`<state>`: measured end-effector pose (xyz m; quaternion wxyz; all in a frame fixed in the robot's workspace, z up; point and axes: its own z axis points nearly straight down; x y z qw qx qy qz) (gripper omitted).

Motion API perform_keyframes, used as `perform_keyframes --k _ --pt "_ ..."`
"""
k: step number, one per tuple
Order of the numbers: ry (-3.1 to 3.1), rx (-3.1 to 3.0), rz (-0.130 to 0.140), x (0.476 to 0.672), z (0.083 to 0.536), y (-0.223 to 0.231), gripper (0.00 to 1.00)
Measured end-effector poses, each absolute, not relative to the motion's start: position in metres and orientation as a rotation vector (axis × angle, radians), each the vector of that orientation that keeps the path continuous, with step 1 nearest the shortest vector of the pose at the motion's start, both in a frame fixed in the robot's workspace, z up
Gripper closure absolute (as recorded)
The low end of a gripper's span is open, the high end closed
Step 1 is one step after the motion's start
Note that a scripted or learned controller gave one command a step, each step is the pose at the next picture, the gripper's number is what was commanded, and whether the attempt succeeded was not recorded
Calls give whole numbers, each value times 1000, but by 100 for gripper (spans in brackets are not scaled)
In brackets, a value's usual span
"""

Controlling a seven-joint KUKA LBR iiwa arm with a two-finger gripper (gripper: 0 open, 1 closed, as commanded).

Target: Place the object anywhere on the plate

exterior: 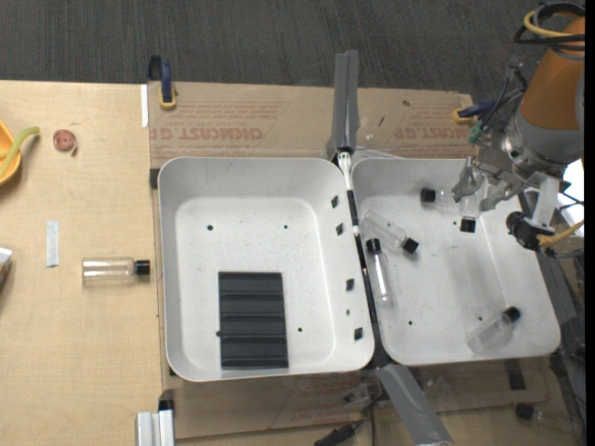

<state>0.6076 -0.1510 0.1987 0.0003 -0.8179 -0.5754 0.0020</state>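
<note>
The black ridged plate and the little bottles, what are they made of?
The plate looks like matte black plastic or rubber: dull, with molded ridges. The bottles look like clear plastic or glass with black caps: the white bin shows through them. Which of the two is hard to tell.

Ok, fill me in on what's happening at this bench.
A grey and orange robot arm reaches in from the right, its gripper over the upper part of the right bin. That bin holds several clear vials with black caps, such as one by the left wall and one near the lower right corner. The dark ribbed plate lies in the left bin with nothing on it. No vial shows between the fingers.
</note>
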Motion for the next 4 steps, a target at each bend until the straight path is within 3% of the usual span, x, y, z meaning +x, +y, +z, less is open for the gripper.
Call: perform_keyframes --k 1,2,3,4 --pt "-1807 -2570 6 608 199 -151 0" --pt "-2021 -2407 3 659 228 -190 0" --pt "-2081 -2355 3 654 305 -216 0" --pt "-2121 -2318 3 660 440 -216 0"
